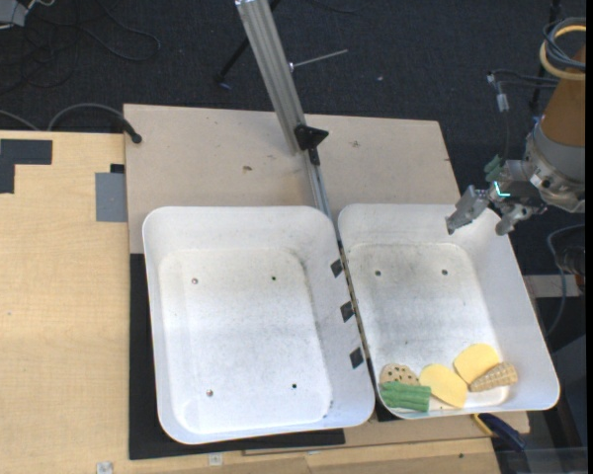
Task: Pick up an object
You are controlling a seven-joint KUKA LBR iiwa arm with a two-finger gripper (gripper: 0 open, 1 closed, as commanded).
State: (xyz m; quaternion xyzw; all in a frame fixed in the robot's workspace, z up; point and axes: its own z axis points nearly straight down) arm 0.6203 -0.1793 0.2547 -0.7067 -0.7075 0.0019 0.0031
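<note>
Five small pieces huddle in the near corner of the right bin [494, 265]: a brown dotted round cookie [399, 374], a ribbed green piece [407, 395], two smooth yellow rounded pieces [445, 384] [475, 360], and a tan cross-hatched cone [493, 376]. Both bins are shallow, white and speckled grey. Over the right bin's far right corner hangs the gripper [488, 212], its fingers spread apart and grasping nothing.

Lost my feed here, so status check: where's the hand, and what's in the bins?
Hand open, nothing held, above right bin's far right corner. Small objects clustered at that bin's near edge, untouched. Nothing in between.
</note>
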